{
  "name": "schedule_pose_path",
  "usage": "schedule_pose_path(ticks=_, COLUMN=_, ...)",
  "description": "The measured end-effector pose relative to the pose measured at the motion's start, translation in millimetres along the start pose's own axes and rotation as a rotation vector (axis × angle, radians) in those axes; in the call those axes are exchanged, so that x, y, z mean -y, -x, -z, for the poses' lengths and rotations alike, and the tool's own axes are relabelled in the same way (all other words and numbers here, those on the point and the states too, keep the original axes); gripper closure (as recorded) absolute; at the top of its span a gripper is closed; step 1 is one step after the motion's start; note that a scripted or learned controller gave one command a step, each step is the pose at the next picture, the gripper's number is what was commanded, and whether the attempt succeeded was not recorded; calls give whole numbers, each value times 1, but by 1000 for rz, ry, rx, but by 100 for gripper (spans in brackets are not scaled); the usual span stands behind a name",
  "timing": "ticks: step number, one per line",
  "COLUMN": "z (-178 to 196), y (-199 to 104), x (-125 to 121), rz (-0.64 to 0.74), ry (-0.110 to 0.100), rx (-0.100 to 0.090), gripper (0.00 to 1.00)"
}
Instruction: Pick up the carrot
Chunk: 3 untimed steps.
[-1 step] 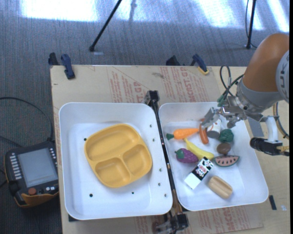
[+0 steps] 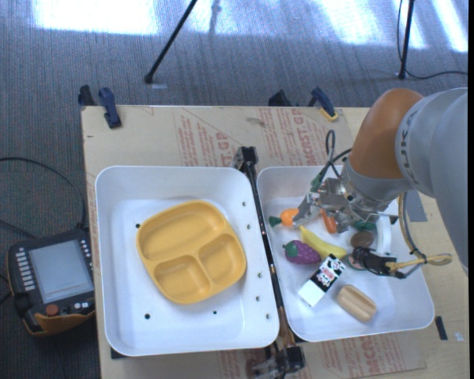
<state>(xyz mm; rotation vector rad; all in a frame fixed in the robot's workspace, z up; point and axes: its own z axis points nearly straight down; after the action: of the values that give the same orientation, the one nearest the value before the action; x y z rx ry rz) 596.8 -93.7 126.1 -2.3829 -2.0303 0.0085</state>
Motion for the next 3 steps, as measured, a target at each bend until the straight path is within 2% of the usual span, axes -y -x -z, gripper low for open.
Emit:
schedule_pose_path(ticks=1, z=-41, y=-11, x=-8, rz=-345, ry=0, rx=0, gripper=0)
schedule_pose_path(ticks=2, z=-31, y=-11, x=-8, rz=-344, ry=-4, rx=-2, gripper=100)
schedule_pose_path(ticks=3, z=-40, y=1, x=53, rz=-157, ry=4, rx=1, gripper=100)
